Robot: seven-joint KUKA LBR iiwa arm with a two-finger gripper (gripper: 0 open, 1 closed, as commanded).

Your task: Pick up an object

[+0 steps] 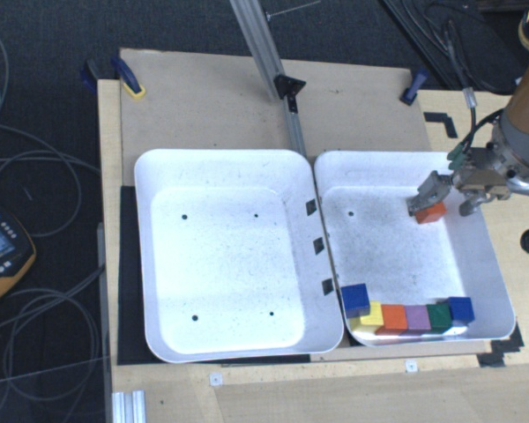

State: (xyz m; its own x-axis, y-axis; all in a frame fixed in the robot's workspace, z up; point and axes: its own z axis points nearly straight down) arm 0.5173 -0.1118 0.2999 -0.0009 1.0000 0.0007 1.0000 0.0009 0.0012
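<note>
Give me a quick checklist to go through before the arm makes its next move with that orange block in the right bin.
1. Orange block sits between the claw's fingers: ok; it shows just under them.
2. Grip secure enough to carry: cannot tell; one slanted view.
3. Block lifted off the right bin floor: cannot tell.
4. Row of coloured blocks along the near wall is apart from the claw: ok.
5. Left bin open as a drop spot: ok.
6. Divider clips between the bins out of the claw's way: ok for now.
</note>
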